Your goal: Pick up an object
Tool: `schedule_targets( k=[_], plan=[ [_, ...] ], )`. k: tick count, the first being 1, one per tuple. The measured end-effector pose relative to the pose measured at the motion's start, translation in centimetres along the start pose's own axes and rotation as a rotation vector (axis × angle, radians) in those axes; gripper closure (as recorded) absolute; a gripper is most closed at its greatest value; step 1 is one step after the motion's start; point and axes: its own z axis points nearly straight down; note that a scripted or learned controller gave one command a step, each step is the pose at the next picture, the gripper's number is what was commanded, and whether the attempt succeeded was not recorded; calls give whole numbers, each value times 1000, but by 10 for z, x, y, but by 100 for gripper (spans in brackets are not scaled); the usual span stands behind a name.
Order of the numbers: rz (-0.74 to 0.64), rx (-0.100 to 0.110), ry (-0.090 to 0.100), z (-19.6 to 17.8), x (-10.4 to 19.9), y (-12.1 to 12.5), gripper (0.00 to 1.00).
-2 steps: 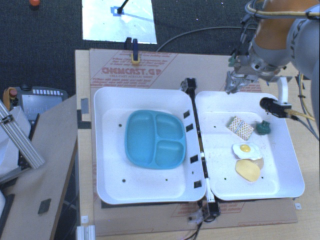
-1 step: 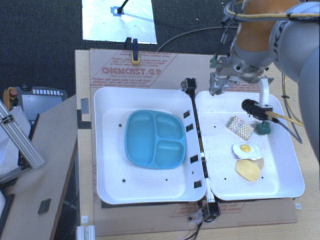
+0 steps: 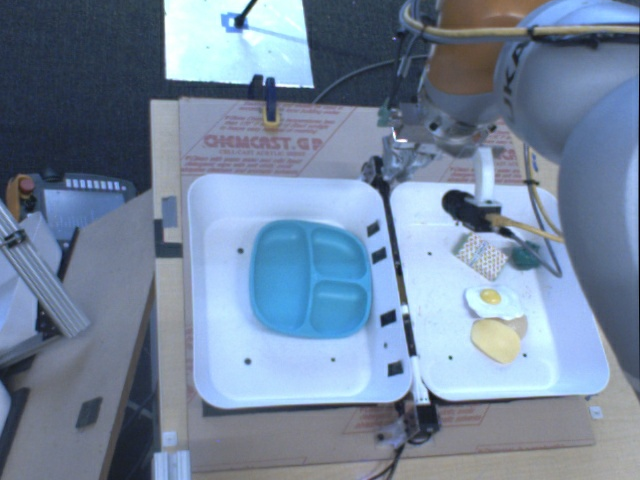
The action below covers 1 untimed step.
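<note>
- The grey arm [image 3: 590,118] with its orange band reaches in from the right and fills the far right corner.
- The surface [image 3: 300,138] is covered with printed cardboard and carries two white bins side by side.
- The left bin [image 3: 215,368] holds one thing, a blue plate [image 3: 305,278] with three compartments, lying flat near its middle.
- The right bin [image 3: 570,368] holds four small things, all in its right half.
- The pincer [image 3: 395,163] hangs at the far end of the seam between the bins, over their far rims. Whether it is spread or pressed together cannot be told, and nothing is seen in it.
- A yellow slice [image 3: 496,341] lies nearest in the right bin.
- A fried egg [image 3: 492,301] lies just beyond the slice, touching it.
- A checked packet [image 3: 482,256] lies farther still, apart from the egg.
- A small green thing [image 3: 526,259] lies just right of the packet, too small to make out.
</note>
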Motion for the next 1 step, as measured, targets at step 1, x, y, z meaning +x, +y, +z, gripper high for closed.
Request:
schedule_targets(
  k=[1],
  plan=[
    [0,3,1,4,51,-11,100]
  ],
)
